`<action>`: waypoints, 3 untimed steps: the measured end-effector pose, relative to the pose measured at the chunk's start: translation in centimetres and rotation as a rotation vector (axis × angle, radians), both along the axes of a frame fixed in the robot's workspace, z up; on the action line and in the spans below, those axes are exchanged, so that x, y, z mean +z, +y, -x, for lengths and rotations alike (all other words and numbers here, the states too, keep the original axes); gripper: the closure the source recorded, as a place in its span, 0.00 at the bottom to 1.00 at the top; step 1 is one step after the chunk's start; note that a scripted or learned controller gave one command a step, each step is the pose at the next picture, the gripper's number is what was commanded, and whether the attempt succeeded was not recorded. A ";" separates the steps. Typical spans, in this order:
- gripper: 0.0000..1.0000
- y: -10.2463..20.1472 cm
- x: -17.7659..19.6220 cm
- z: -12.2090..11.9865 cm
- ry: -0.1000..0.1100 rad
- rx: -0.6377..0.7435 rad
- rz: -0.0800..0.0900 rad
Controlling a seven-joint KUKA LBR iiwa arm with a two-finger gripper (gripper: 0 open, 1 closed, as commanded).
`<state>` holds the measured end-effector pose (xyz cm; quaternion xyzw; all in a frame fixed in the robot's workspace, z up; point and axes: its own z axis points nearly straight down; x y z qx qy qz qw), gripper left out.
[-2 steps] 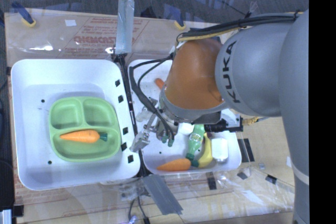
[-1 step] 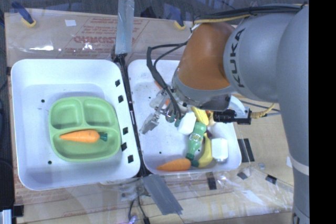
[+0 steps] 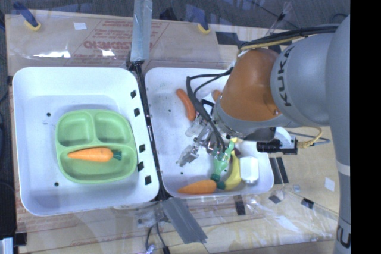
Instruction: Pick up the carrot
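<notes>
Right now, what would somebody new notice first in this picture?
Probably the big grey robot arm with its orange band, leaning over the right white bin. Next, the bright orange carrot lying on the green divided plastic plate in the left white bin. Another orange carrot lies near the right bin's front edge.

Readable markings on the rig and bench

The grey arm [image 3: 309, 77] carries the letters "KUKA" in dark type on its casing, running sideways beside the orange band [image 3: 253, 89]. A clear plastic sheet [image 3: 113, 38] behind the bins bears red print, seen reversed and too blurred to read.
</notes>
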<state>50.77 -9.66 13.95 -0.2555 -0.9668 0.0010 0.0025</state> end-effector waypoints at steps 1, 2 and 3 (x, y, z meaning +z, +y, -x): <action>0.00 -0.8 -4.9 3.1 -0.002 0.197 -0.003; 0.00 -1.2 -4.7 3.1 -0.005 0.329 -0.003; 1.00 -1.1 -3.7 2.9 -0.006 0.335 -0.002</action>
